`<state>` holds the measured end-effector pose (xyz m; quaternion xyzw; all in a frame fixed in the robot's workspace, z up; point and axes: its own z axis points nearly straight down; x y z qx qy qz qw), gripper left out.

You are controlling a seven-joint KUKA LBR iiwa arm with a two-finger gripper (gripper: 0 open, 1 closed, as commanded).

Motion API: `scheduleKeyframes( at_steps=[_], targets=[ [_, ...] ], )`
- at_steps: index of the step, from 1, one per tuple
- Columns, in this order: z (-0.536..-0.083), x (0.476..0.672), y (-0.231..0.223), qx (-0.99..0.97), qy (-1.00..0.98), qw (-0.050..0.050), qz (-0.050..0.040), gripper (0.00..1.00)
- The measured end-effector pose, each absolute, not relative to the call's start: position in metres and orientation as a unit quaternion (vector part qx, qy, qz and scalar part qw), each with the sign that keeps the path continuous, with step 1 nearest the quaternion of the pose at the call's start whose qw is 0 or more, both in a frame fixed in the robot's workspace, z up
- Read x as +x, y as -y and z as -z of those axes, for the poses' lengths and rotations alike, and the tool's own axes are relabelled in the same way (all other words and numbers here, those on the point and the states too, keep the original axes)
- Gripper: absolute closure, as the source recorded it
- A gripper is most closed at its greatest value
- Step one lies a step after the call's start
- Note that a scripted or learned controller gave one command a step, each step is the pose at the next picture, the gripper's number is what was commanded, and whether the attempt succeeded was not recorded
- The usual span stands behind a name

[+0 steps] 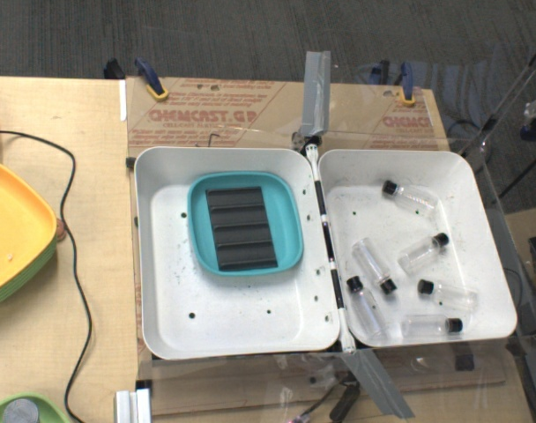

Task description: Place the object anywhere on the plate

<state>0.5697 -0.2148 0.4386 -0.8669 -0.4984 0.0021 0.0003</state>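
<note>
Nearest the camera, a round green and grey thing [19,410] is peeking in at the bottom left corner of the wooden table [39,342], and a black cable [77,280] is running up that table from the front edge towards the far left. Two white bins are sitting side by side just beyond. In the right bin [495,245] six clear vials with black caps are lying scattered on their sides. The closest vial [431,326] is lying along the front wall with its cap pointing right. A little farther back, two vials [366,305] [372,264] are lying near the left wall, close together, and another vial [450,294] is resting towards the right with its cap pointing left. Behind them a fifth vial [420,254] is lying at a slant, cap up and to the right, and the sixth vial [409,197] is lying alone near the far wall. All of them are lying well apart from the plate. In the left bin [149,271] a teal plate [200,227] with rounded corners is sitting in the far half, and a black ribbed pad [240,227] is lying across its middle. Off to the left, a yellow dish [12,227] is resting on something green at the table's edge. Behind the bins, a sheet of printed cardboard [215,113] is lying flat, with two blue clamps [150,77] [407,86] gripping its far edge and a grey metal bar [316,95] standing over the seam between the bins.
</note>
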Motion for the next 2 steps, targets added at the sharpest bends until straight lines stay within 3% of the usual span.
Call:
scheduleKeyframes(
  at_steps=[1,2],
  targets=[
    [-0.439,0.574,0.213,-0.886,0.463,0.001,-0.0023,0.00],
    [-0.440,0.554,0.215,-0.913,0.409,0.001,-0.0030,0.00]
  ],
)
